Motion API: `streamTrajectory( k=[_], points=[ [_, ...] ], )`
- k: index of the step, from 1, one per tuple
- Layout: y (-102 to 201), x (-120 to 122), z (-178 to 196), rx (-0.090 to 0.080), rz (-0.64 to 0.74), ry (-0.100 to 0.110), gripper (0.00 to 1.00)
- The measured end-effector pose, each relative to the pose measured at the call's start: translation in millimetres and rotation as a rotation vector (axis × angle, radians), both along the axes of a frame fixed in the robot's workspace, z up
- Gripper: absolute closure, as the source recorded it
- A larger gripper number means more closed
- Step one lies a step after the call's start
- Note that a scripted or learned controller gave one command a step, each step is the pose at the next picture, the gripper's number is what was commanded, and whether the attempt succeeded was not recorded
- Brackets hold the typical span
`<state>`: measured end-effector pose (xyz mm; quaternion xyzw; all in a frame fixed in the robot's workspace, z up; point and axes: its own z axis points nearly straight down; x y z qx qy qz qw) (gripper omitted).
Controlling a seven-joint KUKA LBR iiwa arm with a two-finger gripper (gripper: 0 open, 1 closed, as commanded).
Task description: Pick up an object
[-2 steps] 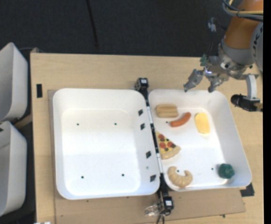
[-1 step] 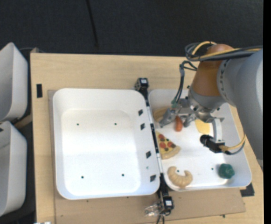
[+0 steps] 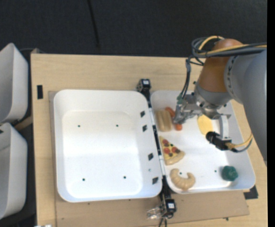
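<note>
1. Where the arm (image 3: 232, 74) reaches in from the right, its gripper (image 3: 184, 111) sits low over the far-left part of the right bin (image 3: 208, 174), just beside a small orange-red piece (image 3: 174, 118) that looks like a toy carrot; whether the gripper grasps it I cannot tell.
2. The orange-red piece is slim and partly hidden by the gripper body, lying against the right side of a tan, ridged wafer-like block (image 3: 164, 120).
3. Count in the right bin: one orange-red piece, one tan block, one yellow rounded piece (image 3: 204, 125) under the wrist, one toy pizza slice (image 3: 171, 151) with red and dark toppings, one pale croissant (image 3: 182, 179), one dark green ball (image 3: 229, 173).
4. Pizza slice lies near the divider; croissant near the front edge; green ball in the front right corner.
5. Two white bins in all; the left bin (image 3: 61, 126) stands touching the right one.
</note>
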<state>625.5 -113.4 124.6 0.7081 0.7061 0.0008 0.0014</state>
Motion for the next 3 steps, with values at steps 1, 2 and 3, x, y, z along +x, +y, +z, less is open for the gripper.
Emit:
streamTrajectory(
  k=[1,2,3],
  points=[
    [17.1,-42.6,-25.3,0.001,0.000,0.008,1.00],
    [17.1,-40.1,-24.0,0.001,-0.003,0.002,0.00],
    [-21.8,-62.0,-23.5,-0.002,0.000,0.004,0.00]
  ],
)
